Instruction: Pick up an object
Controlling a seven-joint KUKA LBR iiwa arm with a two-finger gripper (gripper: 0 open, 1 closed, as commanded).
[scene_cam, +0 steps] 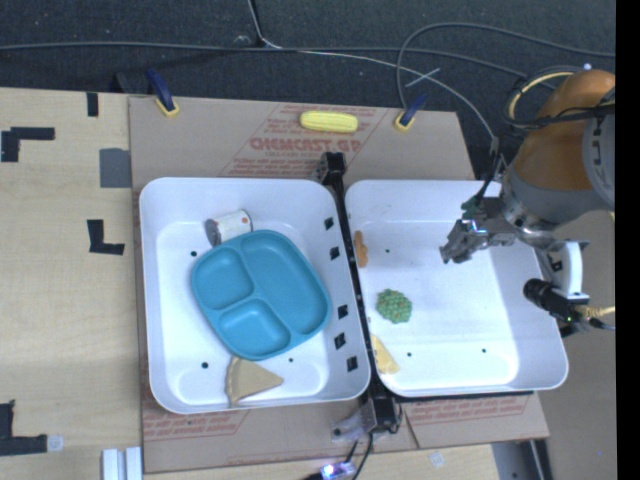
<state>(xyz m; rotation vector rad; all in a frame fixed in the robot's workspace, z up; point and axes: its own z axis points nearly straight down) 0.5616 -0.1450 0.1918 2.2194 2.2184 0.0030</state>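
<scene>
Nearest the camera, at the front edge of the left bin (pixel 160 298), a tan wedge-shaped piece (pixel 250 379) lies against the front wall, just in front of a blue divided plate (pixel 262 291) that takes up the middle of that bin. Behind the plate, toward the bin's back left corner, a small white cup (pixel 229 227) lies on its side, touching or nearly touching the plate's rim. In the right bin (pixel 520 363), a green bushy object (pixel 394 306) sits on the floor a little left of centre, well apart from the walls; a small orange piece (pixel 361 249) rests along the left wall and a yellowish scrap (pixel 384 356) lies near the front left corner. The gripper (pixel 458 246) hangs over the right bin toward its back right part, apart from the green object, with nothing visible between the jaws; I cannot tell whether they are spread or pressed together. On the cardboard-covered surface (pixel 200 138) behind the bins lies a yellow corn cob (pixel 328 121), near the back edge.
</scene>
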